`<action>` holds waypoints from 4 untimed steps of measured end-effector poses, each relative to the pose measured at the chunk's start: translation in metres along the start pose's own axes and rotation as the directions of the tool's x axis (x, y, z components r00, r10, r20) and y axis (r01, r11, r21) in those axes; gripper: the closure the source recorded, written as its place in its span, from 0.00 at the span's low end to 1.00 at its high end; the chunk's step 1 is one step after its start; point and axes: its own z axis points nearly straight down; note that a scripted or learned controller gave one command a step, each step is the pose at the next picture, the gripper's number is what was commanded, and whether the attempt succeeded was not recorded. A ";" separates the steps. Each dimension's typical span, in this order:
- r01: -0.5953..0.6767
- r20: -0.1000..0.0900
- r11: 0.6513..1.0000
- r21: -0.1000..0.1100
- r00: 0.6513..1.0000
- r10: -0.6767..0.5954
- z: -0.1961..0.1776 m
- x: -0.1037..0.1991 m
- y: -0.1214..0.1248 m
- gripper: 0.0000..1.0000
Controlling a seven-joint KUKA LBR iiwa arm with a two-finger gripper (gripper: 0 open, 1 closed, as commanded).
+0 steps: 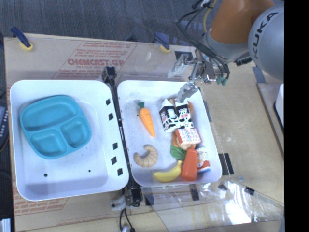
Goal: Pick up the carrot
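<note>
While I am hanging over the far right corner of the right bin [126, 129], my gripper [187, 89] is poised just above the black-and-white milk carton [175, 117], and how my jaws are standing I cannot tell. The carrot [147, 121] is lying on that bin's floor just left of the milk carton, apart from me, its green top pointing toward the far wall. Nearer than the carton, a croissant [146, 155], a banana [168, 173] and a red bottle [190, 164] are crowding the bin, while a blue divided plate [54, 125] is sitting in the left bin [29, 185].
</note>
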 end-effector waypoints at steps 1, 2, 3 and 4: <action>-0.107 -0.016 0.994 -0.005 0.994 0.106 0.151 -0.001 0.041 0.00; -0.191 0.003 0.982 -0.003 0.982 0.191 0.164 0.031 0.063 0.00; -0.184 0.004 0.983 -0.002 0.983 0.184 0.154 0.030 0.065 1.00; -0.182 0.004 0.983 -0.002 0.983 0.182 0.154 0.030 0.065 0.00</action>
